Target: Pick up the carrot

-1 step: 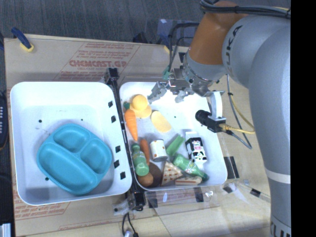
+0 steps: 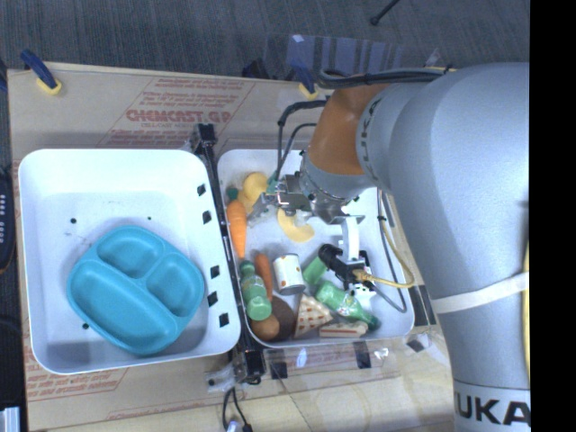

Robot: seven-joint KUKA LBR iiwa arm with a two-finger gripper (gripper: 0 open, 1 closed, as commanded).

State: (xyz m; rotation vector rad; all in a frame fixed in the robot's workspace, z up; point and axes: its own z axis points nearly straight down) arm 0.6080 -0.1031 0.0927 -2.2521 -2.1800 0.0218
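Item: long orange plastic toy carrot (image 2: pixel 237 226), against right white bin's (image 2: pixel 392 277) left wall; likely light, rigid, slick; I'd grip mid-length crosswise; my fingers' (image 2: pixel 270 200) state, cannot tell.

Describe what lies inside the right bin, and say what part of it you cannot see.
The right bin holds a carrot along its left wall, a yellow piece, a small can, green toys and a pizza slice. The arm covers its upper right part.
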